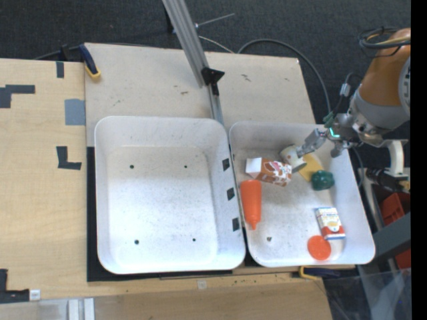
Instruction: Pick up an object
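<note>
Right white bin [347, 179] holds an orange carrot [251, 203], tapered, lying lengthwise.

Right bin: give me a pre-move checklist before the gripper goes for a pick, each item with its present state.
1. Objects are in the right bin: ok.
2. Gripper is over that bin, near its far side: ok.
3. Gripper carries nothing already: cannot tell, the fingers blur into the clutter.
4. Target stands apart: not ok for the brown carton, crowded by the white block and yellow piece.
5. Easier picks apart from others: ok, orange carrot and orange disc.
</note>
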### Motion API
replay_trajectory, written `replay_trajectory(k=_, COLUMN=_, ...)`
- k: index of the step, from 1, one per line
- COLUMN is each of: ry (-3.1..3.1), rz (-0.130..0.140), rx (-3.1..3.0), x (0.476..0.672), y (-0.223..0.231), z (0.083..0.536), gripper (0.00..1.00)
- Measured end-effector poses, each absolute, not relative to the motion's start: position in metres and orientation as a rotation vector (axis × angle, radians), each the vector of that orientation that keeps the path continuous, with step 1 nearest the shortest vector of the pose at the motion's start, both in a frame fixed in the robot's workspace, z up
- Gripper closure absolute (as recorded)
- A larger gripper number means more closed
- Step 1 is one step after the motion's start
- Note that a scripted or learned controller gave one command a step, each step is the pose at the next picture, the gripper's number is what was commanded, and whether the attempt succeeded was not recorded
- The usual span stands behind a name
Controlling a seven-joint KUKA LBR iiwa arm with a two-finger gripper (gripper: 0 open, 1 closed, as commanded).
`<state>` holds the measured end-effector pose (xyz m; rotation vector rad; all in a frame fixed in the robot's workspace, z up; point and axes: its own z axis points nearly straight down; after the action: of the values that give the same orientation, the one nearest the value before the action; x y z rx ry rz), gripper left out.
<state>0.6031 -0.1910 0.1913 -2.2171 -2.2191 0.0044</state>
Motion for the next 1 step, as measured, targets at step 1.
replay_trajectory(k=1, ry=-2.224, rz=0.002, rx=-2.218, x=0.6042, y=-0.1910, z=0.1938, gripper=0.00)
